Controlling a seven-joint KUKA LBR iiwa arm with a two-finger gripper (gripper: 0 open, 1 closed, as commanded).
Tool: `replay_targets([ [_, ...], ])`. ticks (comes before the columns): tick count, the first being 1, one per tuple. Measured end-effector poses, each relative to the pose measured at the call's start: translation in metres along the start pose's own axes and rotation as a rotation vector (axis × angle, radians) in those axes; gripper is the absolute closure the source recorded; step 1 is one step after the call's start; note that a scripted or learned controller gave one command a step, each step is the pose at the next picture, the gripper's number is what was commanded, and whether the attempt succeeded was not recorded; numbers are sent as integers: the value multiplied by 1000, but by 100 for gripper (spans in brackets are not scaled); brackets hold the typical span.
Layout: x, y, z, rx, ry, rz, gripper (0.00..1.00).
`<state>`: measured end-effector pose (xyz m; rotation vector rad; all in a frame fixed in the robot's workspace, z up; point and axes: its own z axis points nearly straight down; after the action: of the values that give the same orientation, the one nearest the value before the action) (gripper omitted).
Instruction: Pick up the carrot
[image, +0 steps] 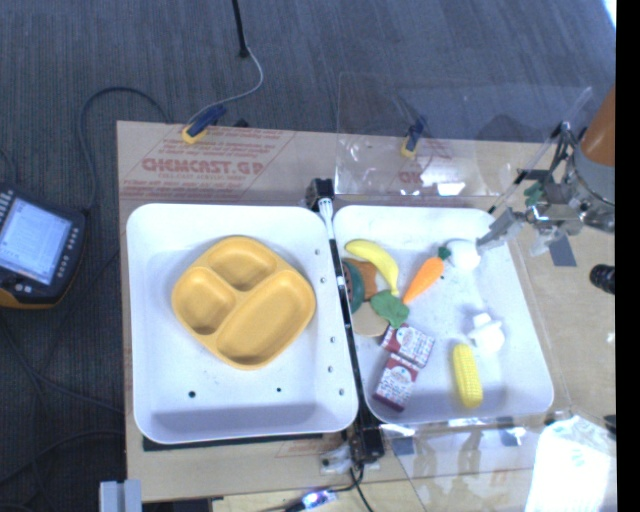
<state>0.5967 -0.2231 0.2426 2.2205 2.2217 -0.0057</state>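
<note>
Setting: a dark grey carpeted floor surrounds the bench, whose top is a pale brown board printed with red lettering. Two yellow-and-blue clamps grip its far edge. A black cable trails across the carpet. A handheld control pendant with a lit screen lies at left.

The carrot lies in the right bin beside a banana; the gripper hangs over the bin's far right corner.

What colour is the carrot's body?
Orange, with a green top; the carrot shows in the camera view.
</note>
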Motion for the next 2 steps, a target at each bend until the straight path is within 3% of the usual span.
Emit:
replay_targets([
  [1,78,53,130,-8,-3,-228,0],
  [2,76,53,120,-11,-9,-227,100],
])
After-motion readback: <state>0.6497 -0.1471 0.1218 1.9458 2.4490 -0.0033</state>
